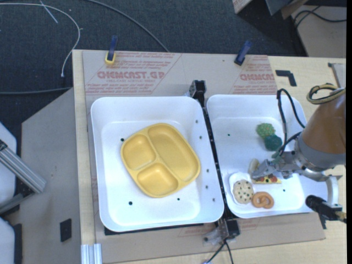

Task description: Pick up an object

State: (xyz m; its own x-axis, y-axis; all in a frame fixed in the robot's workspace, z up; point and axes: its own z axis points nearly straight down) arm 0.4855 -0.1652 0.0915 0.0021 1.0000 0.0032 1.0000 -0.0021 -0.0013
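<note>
- Reaching in from the right, the grey arm with the orange band (pixel 324 133) is seen low over the right-hand shallow white bin (pixel 231 111).
- The two-finger gripper (pixel 268 172) is placed just above a small white plate (pixel 235 179); whether it is clenched or released cannot be told, the tip being blurred.
- Candidate objects are noted: a speckled round cookie (pixel 242 191) and a brown pretzel-like ring (pixel 263 201) on the plate, and green and teal knobbly lumps (pixel 269 136) farther back.
- A yellow three-compartment plastic tray (pixel 160 159) lies in the left-hand white bin (pixel 110 147), well apart.
- Judgement: one item, probably the cookie, should be centred under the tip before descent, so the plate rim is not caught.
</note>
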